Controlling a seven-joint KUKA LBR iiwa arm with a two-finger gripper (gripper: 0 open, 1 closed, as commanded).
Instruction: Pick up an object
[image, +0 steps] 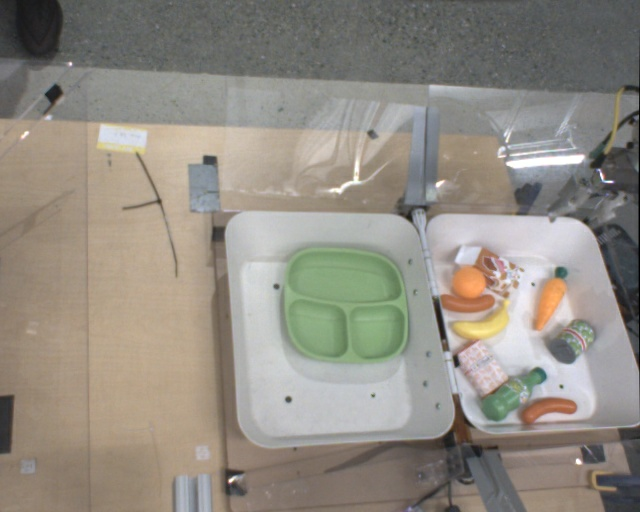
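The light is bright and even, coming from above. Strong white glare lies on the clear plastic sheet (350, 140) at twelve o'clock and at one o'clock. Shadows on the pale wooden table (100, 330) are soft and weak. The picture is slightly grainy, and small things look a little blurred.

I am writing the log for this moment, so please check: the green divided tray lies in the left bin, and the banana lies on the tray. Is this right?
One thing is wrong. The green divided tray does lie in the left bin, but the banana lies in the right bin, among the other toy foods, not on the tray. The camera view shows this.
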